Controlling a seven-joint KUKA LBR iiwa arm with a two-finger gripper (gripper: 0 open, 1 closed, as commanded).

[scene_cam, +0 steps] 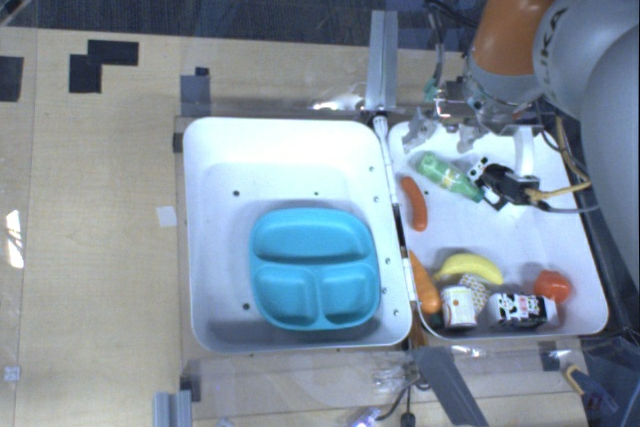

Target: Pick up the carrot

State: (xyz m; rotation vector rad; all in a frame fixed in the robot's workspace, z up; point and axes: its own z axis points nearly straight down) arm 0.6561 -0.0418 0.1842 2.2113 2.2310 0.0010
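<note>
The gripper (452,127) is hovering at the right bin's (585,255) far end, fingers spread, gripping nothing; the carrot (424,284) is lying against the near-left wall, risking a wall-blocked, slipping grasp.

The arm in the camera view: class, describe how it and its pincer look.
The arm is bulky and rounded, grey, with an orange band above the wrist. Its pincer is a small pale metallic part. Thin black and yellow cables trail beside it.

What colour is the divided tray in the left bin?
Light blue; the tray shows best in the camera view.
</note>
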